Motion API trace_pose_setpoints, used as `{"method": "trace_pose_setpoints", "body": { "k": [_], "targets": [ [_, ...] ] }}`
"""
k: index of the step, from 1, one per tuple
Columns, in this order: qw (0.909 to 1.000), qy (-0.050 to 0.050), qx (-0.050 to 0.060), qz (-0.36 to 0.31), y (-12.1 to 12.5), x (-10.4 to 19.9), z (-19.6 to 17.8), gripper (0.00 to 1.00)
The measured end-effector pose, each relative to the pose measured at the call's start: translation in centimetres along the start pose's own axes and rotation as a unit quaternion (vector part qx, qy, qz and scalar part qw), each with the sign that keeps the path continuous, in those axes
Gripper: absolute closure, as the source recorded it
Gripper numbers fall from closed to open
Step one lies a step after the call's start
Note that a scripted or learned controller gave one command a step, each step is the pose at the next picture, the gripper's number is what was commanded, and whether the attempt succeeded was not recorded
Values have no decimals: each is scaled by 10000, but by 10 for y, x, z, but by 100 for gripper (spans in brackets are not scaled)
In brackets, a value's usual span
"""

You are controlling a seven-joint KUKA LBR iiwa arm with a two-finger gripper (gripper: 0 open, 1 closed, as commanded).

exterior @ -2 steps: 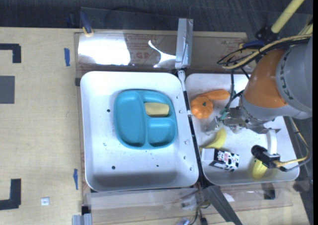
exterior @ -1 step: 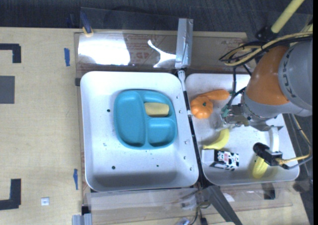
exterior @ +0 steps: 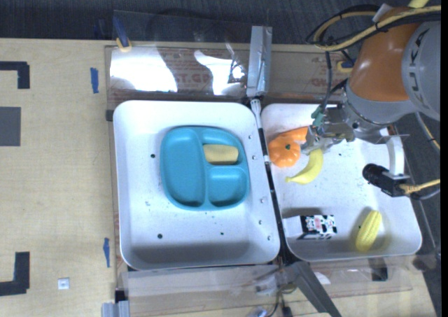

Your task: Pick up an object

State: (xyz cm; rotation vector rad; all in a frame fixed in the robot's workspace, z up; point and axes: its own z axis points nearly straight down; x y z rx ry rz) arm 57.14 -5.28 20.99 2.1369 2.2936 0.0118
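Banana [exterior: 309,168], a small yellow toy one, lies in the right bin [exterior: 406,200] toward its far left, touching an orange pumpkin-like toy [exterior: 285,150] just to its left. The gripper [exterior: 323,134] hangs right over the banana's far end, and how wide it stands I cannot tell from this slant. By my judgement the step in hand is the reach onto a target, with nothing yet lifted. Next the tool must settle on one toy alone, close on it and rise; the two touching toys could slip or be nudged apart. A yellow lemon-like toy [exterior: 368,229] and a black-and-white cow figure [exterior: 319,224] lie near the front of the same bin. In the left bin [exterior: 133,189] sits a blue divided plate [exterior: 203,166] with a pale yellow piece [exterior: 220,153] in one compartment.
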Motion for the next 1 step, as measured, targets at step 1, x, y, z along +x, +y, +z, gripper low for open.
{"method": "trace_pose_setpoints", "body": {
  "k": [1],
  "targets": [
    [9897,-15,45,1428,10,7,25,100]
  ]
}}
